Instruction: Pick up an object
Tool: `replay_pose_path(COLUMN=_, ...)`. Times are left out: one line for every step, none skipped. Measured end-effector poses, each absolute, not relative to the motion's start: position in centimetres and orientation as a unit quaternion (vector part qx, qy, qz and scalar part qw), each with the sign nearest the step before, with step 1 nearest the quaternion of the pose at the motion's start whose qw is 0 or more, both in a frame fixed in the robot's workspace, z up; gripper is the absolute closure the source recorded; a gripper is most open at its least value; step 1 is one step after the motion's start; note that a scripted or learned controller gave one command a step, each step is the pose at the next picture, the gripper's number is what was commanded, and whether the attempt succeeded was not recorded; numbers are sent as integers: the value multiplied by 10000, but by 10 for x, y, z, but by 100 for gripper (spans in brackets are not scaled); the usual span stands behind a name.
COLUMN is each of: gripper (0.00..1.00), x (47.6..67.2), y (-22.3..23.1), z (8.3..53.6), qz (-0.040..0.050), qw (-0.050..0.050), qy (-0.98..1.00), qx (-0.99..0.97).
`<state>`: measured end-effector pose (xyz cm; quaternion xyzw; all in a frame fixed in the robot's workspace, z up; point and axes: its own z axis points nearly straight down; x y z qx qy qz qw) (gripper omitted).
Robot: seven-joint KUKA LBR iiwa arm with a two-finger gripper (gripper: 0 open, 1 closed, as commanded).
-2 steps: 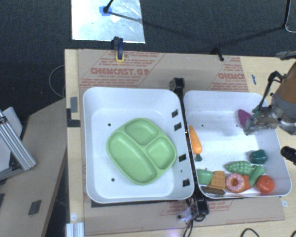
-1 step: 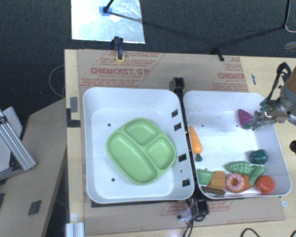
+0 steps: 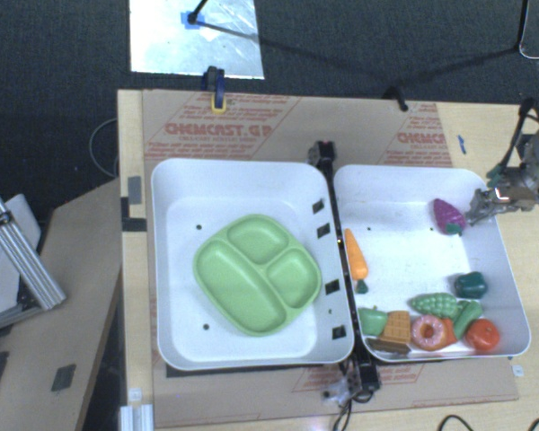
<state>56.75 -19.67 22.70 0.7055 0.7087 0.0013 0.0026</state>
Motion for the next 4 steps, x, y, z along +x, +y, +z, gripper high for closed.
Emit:
replay_pose_path(gripper=100, x=574, y=-146, z=218, qz=8, qw=8, qy=7097, qx=7045)
replay_pose_path(gripper=100, x=576, y=-85, z=228, qz=11, qw=3, qy=7105, qx=7037)
replay_pose_path(gripper=100, x=578, y=-58, z=223, qz=6, qw=2, qy=7097, qx=7045)
replay_pose_path(gripper=100, x=571, y=-62, z=234, qz=7, qw=4, qy=7078, qx=7064)
